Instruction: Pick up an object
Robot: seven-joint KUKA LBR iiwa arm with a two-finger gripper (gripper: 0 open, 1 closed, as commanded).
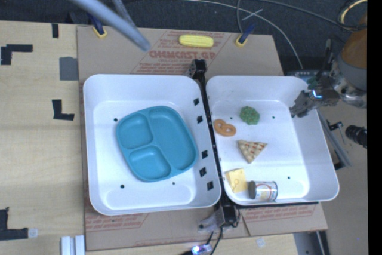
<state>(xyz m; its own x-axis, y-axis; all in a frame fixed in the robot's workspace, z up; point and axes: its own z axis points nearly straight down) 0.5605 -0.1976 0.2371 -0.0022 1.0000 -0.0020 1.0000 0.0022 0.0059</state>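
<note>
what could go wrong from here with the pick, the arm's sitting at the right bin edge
1. The gripper sits at the right bin's rim and could clip that wall on the way in.
2. The cheese wedge and can lie close together by the near wall, so one grab may nudge both.
3. The pretzel lies flat and may slip.

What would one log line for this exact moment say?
tool: at right bin right rim, holding nothing | right bin: broccoli, pretzel, pizza slice, can | left bin: blue tray
</note>
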